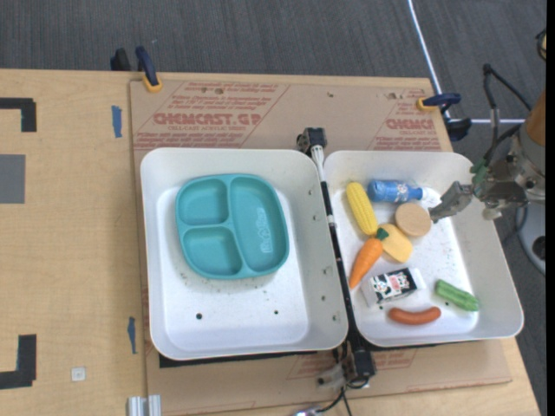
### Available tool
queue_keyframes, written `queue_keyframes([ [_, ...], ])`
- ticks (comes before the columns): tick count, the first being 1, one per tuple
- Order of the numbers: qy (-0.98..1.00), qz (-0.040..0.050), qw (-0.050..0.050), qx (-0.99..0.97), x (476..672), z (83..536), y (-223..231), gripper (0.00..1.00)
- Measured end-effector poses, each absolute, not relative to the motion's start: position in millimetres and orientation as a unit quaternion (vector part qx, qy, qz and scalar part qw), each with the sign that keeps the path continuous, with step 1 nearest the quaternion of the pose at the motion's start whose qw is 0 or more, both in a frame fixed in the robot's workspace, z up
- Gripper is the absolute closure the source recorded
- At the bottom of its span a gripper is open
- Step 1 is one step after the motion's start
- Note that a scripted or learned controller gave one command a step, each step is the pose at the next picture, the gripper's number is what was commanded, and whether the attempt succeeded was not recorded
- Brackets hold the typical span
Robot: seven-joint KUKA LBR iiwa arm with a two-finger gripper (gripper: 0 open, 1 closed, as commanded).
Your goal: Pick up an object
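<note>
Nearest the lens: the front lip of the 2 white bins, clipped together at the seam. Left bin (165,319) carries a teal divided plate (232,226) with 3 compartments, sitting in its upper half. Right bin (490,258) holds the loose pieces. Red sausage (414,316) lies along the front wall; green pickle-shaped piece (456,295) just right of it. Small black-and-white carton (393,284) sits just above the sausage. Orange carrot (365,262) slants beside the seam, its top touching a yellow wedge (398,246). Tan round disc (414,220) touches the wedge from above. Yellow corn cob (362,208) lies upright in frame at the left. Blue-and-white bottle (395,191) lies on its side by the back wall.

Claw (452,203) comes in over the bin's right rim, tip near the disc and bottle, nothing seen in its grip. Cannot tell how far it is parted. Tabletop (69,232) is pale wood under brown cardboard sheet (347,111).
</note>
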State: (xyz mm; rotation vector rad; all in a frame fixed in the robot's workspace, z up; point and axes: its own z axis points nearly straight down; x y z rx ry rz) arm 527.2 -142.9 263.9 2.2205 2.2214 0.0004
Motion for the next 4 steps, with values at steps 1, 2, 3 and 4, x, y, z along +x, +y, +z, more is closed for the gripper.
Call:
queue_keyframes([
  [1,0.708,-0.0006,-0.001,0.706,542.8,170,-99,0.0],
  [2,0.605,0.0003,0.0,0.796,542.0,184,-47,0.0],
  [3,0.621,-0.0013,-0.001,0.784,542.5,103,-94,0.0],
  [4,0.545,0.0008,0.0,0.838,493.8,85,-93,0.0],
])
